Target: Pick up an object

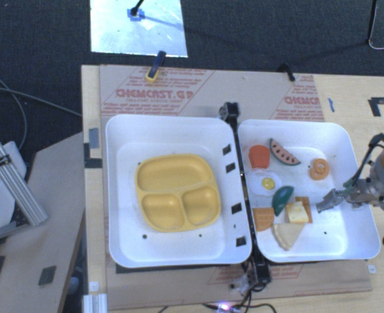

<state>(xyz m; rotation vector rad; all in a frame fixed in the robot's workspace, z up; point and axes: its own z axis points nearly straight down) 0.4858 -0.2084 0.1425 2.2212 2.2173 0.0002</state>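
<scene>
From where I stand, the right bin (pixel 358 240) holds a scatter of toy food: a red piece (pixel 259 156) beside a watermelon slice (pixel 284 153), an orange ring like a small doughnut (pixel 319 169), a fried egg (pixel 267 183), a dark green leaf shape (pixel 282 198), a yellow cheese block (pixel 298 212), an orange-brown square (pixel 263 218) and a pale wedge (pixel 284 235). The end effector (pixel 326 203) reaches in from the right, low over the bin's right half, its dark tip pointing left; I cannot tell how far apart its fingers stand, and nothing is visibly held between them. The cheese block lies just to the left of that tip, the nearest piece to it, with the leaf shape touching the block's left side and the pale wedge just below. The ring sits above the tip, apart from it. The pieces crowd the bin's left and middle, close to the divider where the two bins meet, while the floor along the right wall and lower right corner is bare white. In the left bin (pixel 123 149) lies a yellow three-compartment tray (pixel 177 192), well apart from the arm. Both bins rest on a counter (pixel 257 90) covered with printed cardboard.
</scene>
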